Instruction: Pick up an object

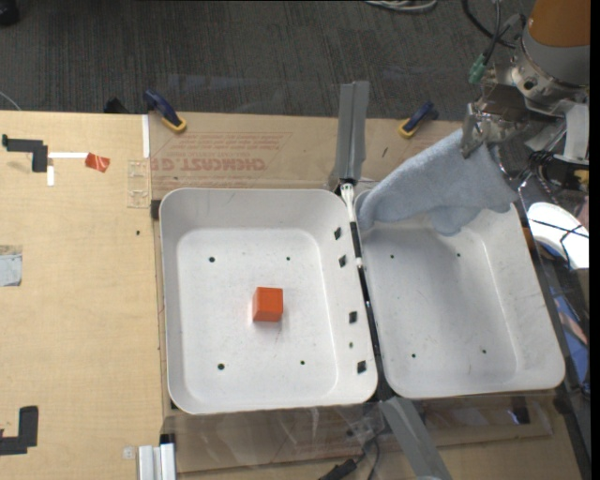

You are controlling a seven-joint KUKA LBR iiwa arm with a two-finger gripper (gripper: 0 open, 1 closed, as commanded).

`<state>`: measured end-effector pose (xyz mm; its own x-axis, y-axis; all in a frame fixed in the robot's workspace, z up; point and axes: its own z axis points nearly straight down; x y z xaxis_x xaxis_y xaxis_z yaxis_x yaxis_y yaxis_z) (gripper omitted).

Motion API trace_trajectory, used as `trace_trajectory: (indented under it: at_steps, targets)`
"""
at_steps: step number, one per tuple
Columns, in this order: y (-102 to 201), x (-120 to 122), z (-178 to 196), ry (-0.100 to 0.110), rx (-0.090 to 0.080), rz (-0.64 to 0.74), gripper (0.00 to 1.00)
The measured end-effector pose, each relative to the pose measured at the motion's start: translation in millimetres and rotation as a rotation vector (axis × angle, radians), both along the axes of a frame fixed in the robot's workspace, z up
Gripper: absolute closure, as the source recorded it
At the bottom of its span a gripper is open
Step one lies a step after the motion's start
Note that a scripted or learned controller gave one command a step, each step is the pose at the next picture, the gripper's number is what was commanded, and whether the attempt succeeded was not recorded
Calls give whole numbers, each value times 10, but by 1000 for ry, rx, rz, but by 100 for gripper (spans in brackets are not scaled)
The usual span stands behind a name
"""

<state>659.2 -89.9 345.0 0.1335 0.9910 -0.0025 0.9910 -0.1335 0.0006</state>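
A: Cloth (427, 192), pale blue-grey, caught by its top corner in the claw (476, 131) at the far right of the scene.

B: Claw state?

A: Clenched on that corner, with the fabric bunched into a peak between the fingers. Just above, grey wrist hardware and cables, then the orange band (558, 21) at the top edge.

B: And the rest of the cloth?

A: Hanging down and to the left from the claw, fanned out wide. Lower edge draped across the far left corner of the right bin (548, 366), touching its rim near the grey divider bar (352, 131).

B: Anything else in that bin?

A: Bare white floor with a few dark dots nearer the camera.

B: Left bin (173, 309)?

A: Touching the right bin along their shared edge. One red block (268, 305) inside, upright, near the middle of the floor, apart from every wall.

B: Beyond the bins?

A: Brown cardboard sheet (220, 155) behind the left bin, pinned by two blue-and-yellow clamps (164, 110). Pale wooden worktop (75, 309) to the left, with a small red scrap (97, 162) near its far edge.
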Motion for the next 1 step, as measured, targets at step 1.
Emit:
trace_trajectory:
  at_steps: [1]
  targets:
    - [-502,-6,-542,3,1,440,100]
